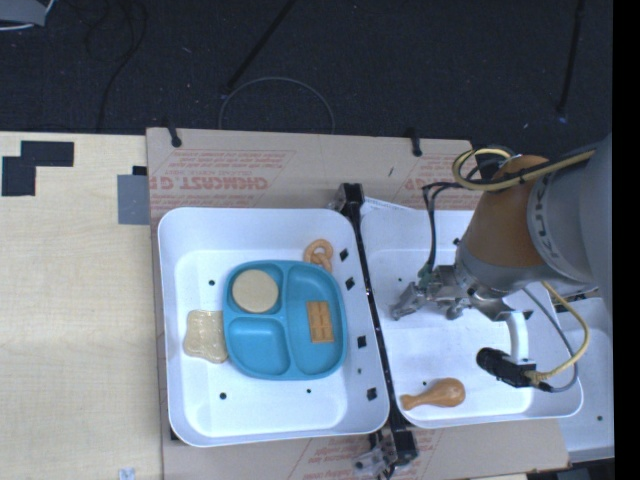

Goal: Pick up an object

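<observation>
Drumstick-shaped orange toy point(433, 395) lies loose in right white bin point(566, 404). My end effector point(408, 303) hovers above-left, whether released or clenched I cannot tell. Approach step; next, descend onto it.

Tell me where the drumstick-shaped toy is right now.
The drumstick toy lies in the right bin, near its front edge in the camera view, below the gripper and apart from it.
</observation>
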`<state>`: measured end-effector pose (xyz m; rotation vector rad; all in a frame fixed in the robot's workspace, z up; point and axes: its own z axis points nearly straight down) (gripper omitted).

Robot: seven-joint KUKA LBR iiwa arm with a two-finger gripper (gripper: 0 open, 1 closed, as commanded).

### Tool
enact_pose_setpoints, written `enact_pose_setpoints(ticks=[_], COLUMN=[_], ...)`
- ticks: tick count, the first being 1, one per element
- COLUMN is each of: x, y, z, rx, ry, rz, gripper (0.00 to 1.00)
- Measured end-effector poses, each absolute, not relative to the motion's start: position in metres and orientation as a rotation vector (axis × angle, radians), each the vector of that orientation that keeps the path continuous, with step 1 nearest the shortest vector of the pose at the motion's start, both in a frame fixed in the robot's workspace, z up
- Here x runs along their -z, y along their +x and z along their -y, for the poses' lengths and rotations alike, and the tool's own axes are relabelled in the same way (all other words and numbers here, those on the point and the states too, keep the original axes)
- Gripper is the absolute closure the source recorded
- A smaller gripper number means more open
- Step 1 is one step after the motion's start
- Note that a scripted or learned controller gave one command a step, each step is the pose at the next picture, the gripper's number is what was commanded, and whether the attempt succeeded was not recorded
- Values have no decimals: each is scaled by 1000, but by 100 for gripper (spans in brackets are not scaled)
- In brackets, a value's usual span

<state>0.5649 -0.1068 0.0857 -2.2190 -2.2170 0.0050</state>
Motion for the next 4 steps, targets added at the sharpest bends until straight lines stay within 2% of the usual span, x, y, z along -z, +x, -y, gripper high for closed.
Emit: enact_pose_setpoints(ticks=[1,2,4], x=[-98,-160,-256], y=[565,563,559], z=[108,106,112], rx=[-3,1,1], ry=[-2226,-2221,-2222], rz=[2212,2222,2222], gripper=[100,100,100])
